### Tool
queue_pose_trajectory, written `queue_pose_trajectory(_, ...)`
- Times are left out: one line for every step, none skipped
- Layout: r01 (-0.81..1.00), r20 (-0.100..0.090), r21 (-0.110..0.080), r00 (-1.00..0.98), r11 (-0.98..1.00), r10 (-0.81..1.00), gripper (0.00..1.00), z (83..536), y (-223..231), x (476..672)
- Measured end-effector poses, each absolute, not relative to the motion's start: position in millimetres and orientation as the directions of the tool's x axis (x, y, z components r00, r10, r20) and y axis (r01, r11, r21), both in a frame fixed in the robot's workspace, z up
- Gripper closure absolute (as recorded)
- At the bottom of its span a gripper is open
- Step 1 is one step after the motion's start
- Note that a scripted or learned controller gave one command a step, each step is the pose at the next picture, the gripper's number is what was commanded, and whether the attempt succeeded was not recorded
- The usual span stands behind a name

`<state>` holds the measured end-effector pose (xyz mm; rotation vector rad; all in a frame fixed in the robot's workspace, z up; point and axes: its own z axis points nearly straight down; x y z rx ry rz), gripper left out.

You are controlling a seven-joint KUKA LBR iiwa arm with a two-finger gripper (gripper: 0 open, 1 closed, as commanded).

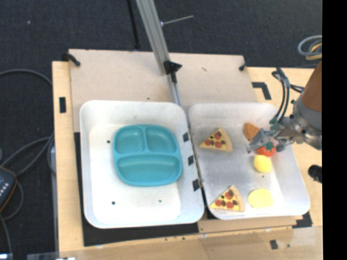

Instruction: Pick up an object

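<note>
My gripper (262, 143) hangs low over the right bin (282, 199), near its right side. Right under its fingers lies a small red-orange piece (265, 151), partly hidden by them. An orange-brown toy (250, 130) lies just left of the gripper. A yellow ball-like toy (263, 164) rests below it. Two pizza slices lie in this bin, one (217, 140) at the upper left and one (228, 199) at the bottom. A flat yellow piece (261, 198) sits by the lower slice.
The left bin (97, 210) holds a teal divided plate (146, 155). A metal pole (154, 28) slants up from the bench behind the bins. The arm's grey body (309, 118) enters from the right edge.
</note>
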<state>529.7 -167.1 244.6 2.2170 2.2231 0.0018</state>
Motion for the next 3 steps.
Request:
queue_pose_trajectory(1.0,0.0,0.002,-0.001,0.001,1.0,0.0,245,-167,529.7)
queue_pose_trajectory(1.0,-0.001,-0.004,0.0,0.0,1.0,0.0,194,-178,532.8)
queue_pose_trajectory(1.0,0.0,-0.004,0.001,-0.001,1.0,0.0,150,-175,529.2)
